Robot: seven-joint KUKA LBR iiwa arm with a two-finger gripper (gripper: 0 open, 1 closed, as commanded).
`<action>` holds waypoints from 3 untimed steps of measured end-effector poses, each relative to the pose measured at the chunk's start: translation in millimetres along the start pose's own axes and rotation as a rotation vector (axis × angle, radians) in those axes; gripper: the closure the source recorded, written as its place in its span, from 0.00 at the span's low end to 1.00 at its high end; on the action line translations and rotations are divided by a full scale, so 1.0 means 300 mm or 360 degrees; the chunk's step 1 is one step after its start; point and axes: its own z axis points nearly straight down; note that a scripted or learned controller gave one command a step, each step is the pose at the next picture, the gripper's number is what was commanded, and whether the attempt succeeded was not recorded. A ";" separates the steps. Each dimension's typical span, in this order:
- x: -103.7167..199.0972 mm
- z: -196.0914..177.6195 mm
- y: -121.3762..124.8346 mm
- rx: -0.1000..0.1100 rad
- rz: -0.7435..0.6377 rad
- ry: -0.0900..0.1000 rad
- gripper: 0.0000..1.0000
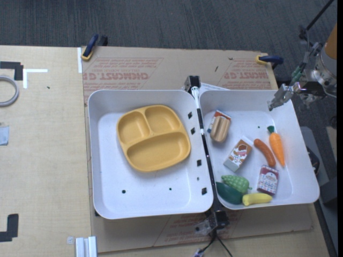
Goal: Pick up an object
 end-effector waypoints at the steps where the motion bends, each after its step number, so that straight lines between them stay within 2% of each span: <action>1: -0.085 0.587 0.037 0.0000 -0.0220 0.0001 0.00; 2: -0.115 0.605 -0.078 -0.0003 -0.0870 0.0000 0.00; 3: -0.116 0.571 -0.074 -0.0009 -0.0867 -0.0004 1.00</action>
